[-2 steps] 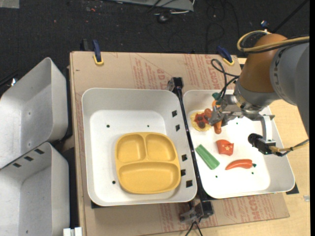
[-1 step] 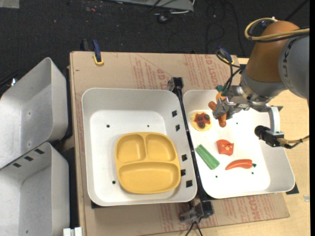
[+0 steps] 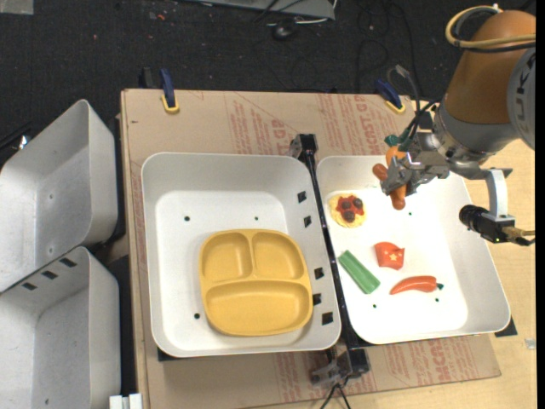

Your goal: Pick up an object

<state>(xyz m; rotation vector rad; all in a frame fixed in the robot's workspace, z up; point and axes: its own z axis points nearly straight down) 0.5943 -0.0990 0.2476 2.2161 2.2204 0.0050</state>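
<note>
A: If the arm goes for the near pieces, what could spoil it?

B: Crowding, I'd judge. The red chilli [image 3: 414, 285] lies close to the right bin's [image 3: 426, 331] near rim, with the green block [image 3: 358, 272] and the red chunk [image 3: 389, 255] just beyond it. A slanted descent could nudge one piece into another, or pin the chilli toward the wall.

A: And farther in?

B: The round pizza piece [image 3: 349, 210] sits beside the divider, so there is little room on that side. The end effector [image 3: 398, 181] hovers over the far part of that bin, an orange piece [image 3: 398, 199] right at it. I cannot tell whether it is open or closed, or gripping that piece.

A: Any open room?

B: The bin floor toward the right wall is bare. The yellow tray [image 3: 255, 281] takes up the left bin.
</note>
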